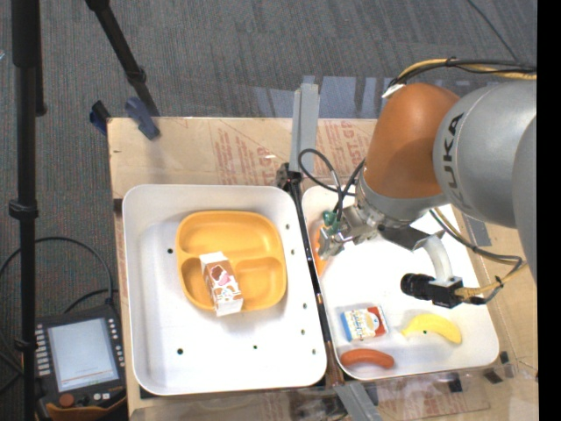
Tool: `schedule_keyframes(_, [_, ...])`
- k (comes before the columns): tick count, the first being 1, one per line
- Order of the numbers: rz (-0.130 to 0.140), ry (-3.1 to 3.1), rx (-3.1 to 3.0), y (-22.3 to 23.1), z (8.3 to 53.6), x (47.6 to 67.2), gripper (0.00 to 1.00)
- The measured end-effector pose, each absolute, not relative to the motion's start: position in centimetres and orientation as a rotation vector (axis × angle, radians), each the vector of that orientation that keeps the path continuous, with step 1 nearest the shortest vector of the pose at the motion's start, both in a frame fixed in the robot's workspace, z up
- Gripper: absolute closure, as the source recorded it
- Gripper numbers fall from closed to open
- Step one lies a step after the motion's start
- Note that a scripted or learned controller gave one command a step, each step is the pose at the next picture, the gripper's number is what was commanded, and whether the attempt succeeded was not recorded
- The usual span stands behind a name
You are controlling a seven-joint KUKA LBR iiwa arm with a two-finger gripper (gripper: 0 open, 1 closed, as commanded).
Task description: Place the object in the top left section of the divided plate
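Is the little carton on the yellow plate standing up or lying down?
Lying down, it seems: the carton rests lengthwise across the plate, over its lower-left rim, a long face turned upward.

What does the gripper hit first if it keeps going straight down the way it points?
Probably the left edge of the right bin, beside the divider between the bins. The gripper points down there, with something orange under it. Depth is unclear from this slanted view.

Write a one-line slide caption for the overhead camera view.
Grey arm reaches over the right bin holding a banana, a sausage and a small packet; a carton lies on the yellow divided plate.
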State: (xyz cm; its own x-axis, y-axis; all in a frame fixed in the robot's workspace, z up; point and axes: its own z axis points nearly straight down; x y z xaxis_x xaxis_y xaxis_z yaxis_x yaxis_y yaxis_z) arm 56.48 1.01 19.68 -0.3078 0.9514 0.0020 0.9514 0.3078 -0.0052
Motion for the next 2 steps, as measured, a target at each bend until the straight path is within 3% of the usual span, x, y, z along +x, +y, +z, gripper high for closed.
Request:
schedule_keyframes(1, [0.007,-2.337,-2.095,-0.6,29.5,58.3,1.0])
schedule_keyframes(2, [0.007,-2.404,-2.012,-7.3,18.4,57.7,1.0])
